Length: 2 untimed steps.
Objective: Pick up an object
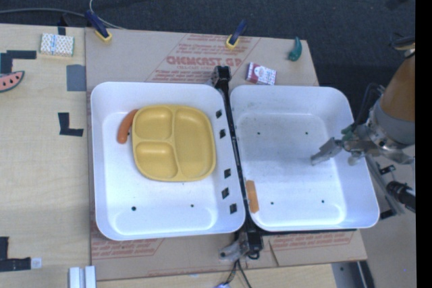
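A yellow divided plate (174, 143) lies in the left bin (162, 222). An orange sausage-shaped piece (125, 126) rests against the plate's left edge. A second small orange piece (252, 195) lies in the right bin (304, 216), at its front left corner beside the divider. My gripper (339, 154) hangs over the right side of the right bin, well to the right of that orange piece. It is open and nothing is between its fingers.
The bins sit on a cardboard sheet (196, 57) held by blue and yellow clamps (235, 35). A small red and white packet (260, 73) and a green clip (295, 48) lie behind the right bin. The arm's orange band (399, 91) rises at the right.
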{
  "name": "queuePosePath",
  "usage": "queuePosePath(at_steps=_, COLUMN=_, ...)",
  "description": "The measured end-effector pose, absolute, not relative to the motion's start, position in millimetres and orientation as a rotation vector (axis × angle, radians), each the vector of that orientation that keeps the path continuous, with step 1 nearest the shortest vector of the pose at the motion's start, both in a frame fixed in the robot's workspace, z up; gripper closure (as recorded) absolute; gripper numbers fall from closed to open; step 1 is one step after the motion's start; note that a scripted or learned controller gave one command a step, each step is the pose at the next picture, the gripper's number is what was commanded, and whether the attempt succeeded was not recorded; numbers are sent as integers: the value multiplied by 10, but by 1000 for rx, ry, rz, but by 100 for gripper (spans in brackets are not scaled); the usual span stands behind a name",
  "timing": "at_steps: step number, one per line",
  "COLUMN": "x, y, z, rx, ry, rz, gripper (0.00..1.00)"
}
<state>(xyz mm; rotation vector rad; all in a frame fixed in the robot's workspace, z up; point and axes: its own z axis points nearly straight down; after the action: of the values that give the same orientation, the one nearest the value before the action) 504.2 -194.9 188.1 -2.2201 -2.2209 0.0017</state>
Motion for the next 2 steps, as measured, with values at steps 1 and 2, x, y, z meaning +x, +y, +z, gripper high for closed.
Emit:
queuePosePath(at_steps=1, x=5077, y=-1161, z=1344, rx=-2216, ry=-2222, rz=2, gripper=0)
queuePosePath(at_steps=2, x=5309, y=-931, z=917, rx=-2218, ry=-2220, rz=3, gripper=0)
